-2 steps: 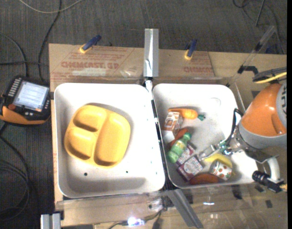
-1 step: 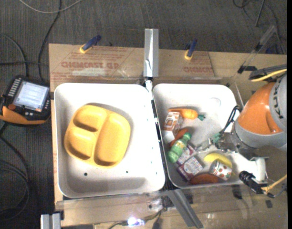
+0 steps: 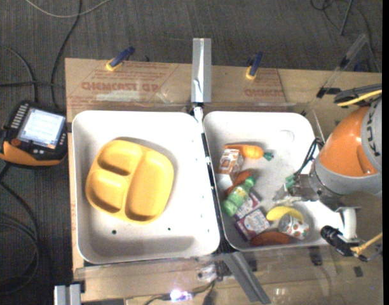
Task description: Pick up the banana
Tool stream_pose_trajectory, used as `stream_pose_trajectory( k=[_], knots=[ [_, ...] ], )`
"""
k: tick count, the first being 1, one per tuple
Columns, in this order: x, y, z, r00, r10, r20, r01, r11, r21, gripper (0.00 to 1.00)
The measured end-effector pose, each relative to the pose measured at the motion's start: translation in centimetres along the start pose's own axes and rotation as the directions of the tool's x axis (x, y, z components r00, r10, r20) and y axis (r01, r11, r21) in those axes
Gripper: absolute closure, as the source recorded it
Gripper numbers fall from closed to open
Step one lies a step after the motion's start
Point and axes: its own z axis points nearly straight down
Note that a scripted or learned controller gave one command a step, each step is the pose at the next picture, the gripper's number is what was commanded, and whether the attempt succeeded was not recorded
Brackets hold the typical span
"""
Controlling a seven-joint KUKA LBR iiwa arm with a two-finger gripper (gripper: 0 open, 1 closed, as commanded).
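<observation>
Far out at 9 o'clock, off the bench, a teach pendant (image 3: 34, 134) with a lit screen and an orange edge lies on the dark floor. Next comes the left bin (image 3: 86, 234), white and shallow, and a yellow tray (image 3: 130, 180) with three hollow parts sits in the middle of it. A grey metal bar (image 3: 201, 72) stands up at 12 o'clock, where the two bins meet. The right bin (image 3: 290, 129) is full of play food. Near its top lies a toy carrot (image 3: 247, 151), and a small orange and white carton (image 3: 229, 162) sits just beside it, toward 8 o'clock. Under those sits a green pouch (image 3: 236, 199), and below that a purple box (image 3: 253, 222) with a dark red toy (image 3: 271, 238) at the bin's bottom edge. The banana (image 3: 285, 213) is at about 5 o'clock in the right bin, small and yellow, lying flat and curved, just above a round spotted toy (image 3: 295, 229). The gripper (image 3: 295, 189) hangs right above the banana, very near it, and I cannot tell how its tips stand because they are small and dark. The banana lies on the bin floor. The grey arm (image 3: 353, 154) with its big orange band comes in from 3 o'clock.
</observation>
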Motion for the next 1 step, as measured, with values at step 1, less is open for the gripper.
stream_pose_trajectory(
  k=[1],
  knots=[
    [0.0, -0.03, 0.02, 1.0, 0.0, 0.0, 0.0, 1.0, 0.001, 0.0]
  ],
)
